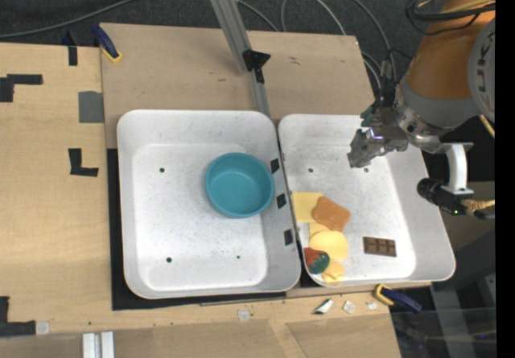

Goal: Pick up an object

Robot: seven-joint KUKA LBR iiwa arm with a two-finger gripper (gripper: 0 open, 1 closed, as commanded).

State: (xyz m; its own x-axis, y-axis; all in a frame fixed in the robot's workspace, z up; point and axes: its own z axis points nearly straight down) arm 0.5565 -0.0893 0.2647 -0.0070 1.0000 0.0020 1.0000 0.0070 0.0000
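Camera view: two white bins were seen side by side at frame centre. In the left bin (pixel 153 211) a teal bowl (pixel 238 184) sat approx. mid-bin, towards its right wall. In the right bin (pixel 418 220) a small pile was clustered at the lower left corner: a pale yellow slab (pixel 303 205), an orange-brown piece (pixel 331 212) resting partly on it, a yellow round item (pixel 331 244) just below, and a red-green bit (pixel 317 261) at the pile's lower edge. A dark brown choc. bar (pixel 379 247) lay apart, lower right of the pile.

The arm (pixel 451 67) was seen entering from the frame's right, w/ the gripper (pixel 362 151) hung over the upper part of the right bin, well apart from the pile and the bar. Its open/closed state could not be told at this res.; nothing was seen in it.

Progress, as judged: pick not yet made. No obj. was seen lifted; all lay on bin floors. Left to do: descent onto a target, closing, and lift.
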